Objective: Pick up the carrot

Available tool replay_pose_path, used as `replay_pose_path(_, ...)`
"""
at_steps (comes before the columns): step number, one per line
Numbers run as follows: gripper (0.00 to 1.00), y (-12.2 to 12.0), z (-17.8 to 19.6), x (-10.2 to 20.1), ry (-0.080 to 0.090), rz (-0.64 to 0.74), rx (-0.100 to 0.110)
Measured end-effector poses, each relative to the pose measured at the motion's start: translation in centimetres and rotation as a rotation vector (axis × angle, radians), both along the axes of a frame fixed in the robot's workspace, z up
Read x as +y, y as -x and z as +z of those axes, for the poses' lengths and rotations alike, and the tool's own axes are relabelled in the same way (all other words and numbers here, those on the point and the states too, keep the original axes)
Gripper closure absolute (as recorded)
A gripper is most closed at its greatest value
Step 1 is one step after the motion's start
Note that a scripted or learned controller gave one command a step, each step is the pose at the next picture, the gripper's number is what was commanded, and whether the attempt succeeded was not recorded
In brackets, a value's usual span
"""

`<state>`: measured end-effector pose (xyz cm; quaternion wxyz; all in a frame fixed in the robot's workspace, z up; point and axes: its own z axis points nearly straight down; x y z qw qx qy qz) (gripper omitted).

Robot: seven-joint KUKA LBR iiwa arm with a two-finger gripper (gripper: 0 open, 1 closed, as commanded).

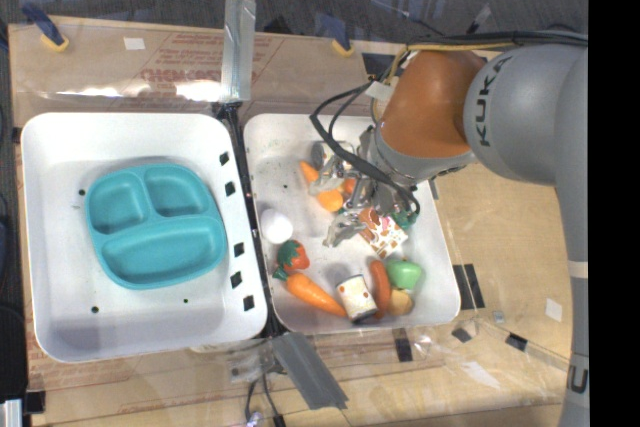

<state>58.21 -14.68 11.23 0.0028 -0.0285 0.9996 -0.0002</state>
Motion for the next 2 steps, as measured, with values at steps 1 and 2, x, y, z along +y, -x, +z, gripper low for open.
replay_pose_path(1, 0.0, -2.8, -2.1, 1.7, -0.001, 0.026, 0.004)
replay_pose_path(2, 1.0, -2.9, -0.9, 1.8, 0.0, 0.031, 0.0)
